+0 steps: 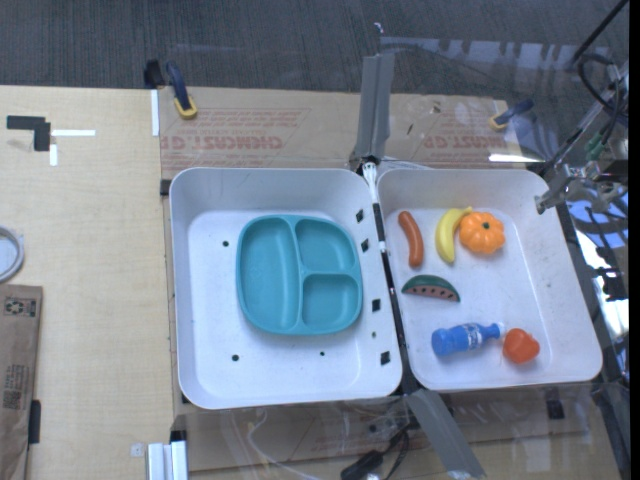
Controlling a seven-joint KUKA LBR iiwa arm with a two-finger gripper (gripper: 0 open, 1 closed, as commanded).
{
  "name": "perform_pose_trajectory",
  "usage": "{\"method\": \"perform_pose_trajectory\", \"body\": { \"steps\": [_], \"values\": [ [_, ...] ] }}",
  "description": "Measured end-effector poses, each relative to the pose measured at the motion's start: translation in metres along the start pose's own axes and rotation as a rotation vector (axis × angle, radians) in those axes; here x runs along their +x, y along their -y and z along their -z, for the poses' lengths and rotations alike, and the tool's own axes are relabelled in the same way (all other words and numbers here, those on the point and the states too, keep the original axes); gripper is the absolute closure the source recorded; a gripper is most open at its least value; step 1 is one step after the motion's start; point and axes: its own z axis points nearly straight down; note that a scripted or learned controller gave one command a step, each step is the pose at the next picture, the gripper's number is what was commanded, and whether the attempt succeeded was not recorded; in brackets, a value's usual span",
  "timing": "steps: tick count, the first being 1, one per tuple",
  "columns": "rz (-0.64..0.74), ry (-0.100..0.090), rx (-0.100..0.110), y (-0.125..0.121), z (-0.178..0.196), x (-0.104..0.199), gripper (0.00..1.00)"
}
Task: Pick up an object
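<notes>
Wooden bench (90,268) with brown cardboard sheet (270,128) at the back, red print on it. Blue and yellow clamp (178,90) at cardboard's left corner, another clamp (512,116) at the right. Black bracket (30,130) and white tape strips (70,136) far left. Roll of tape (8,254) at left edge, brown paper bag (18,368) below it. Grey upright post (375,108) behind the bins. Dark carpet floor (300,18) beyond.
</notes>
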Motion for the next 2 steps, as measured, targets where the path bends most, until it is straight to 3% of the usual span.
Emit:
{"method": "perform_pose_trajectory", "body": {
  "steps": [1, 2],
  "values": [
    [0.030, 0.000, 0.000, -0.015, -0.104, 0.049, 0.00],
    [0.043, 0.002, -0.005, -0.077, -0.179, 0.038, 0.00]
  ]
}}
